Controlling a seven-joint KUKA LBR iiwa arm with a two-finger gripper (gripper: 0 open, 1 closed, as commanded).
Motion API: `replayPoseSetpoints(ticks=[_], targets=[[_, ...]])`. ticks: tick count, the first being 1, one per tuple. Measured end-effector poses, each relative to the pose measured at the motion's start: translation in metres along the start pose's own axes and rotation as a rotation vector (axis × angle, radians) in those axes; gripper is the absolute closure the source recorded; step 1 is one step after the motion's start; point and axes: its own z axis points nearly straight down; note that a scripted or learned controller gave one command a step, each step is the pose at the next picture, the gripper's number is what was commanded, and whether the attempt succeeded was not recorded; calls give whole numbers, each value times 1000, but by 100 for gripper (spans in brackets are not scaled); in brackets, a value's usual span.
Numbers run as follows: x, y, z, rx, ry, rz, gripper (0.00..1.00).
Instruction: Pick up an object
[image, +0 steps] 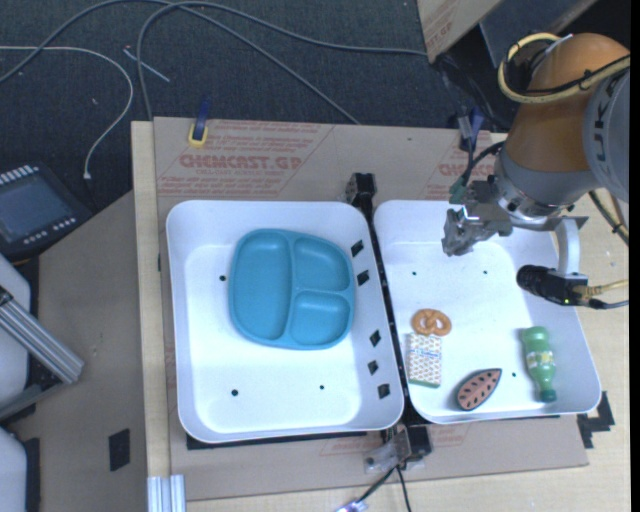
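Arm held over the right bin, nothing gripped.

With the right bin (400, 240) taken as landmark: the blue divided plate (292, 288) is laid in the neighbouring left bin (190, 300); the gripper (458, 240) is poised over its far half, nothing seen between the fingers, their spread not discernible. The candidates are gathered at its near end, well apart from the gripper: green bottle (538, 362), patterned packet (425, 359), brown oval (478, 389), pretzel (431, 322).

The cardboard sheet (262, 152) under the bins reads "CHEMCAST GP" in red.
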Motion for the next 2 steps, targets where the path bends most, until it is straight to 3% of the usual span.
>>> replayPoseSetpoints(ticks=[2], targets=[[117, 32, -4, 1, 1, 0, 100]])
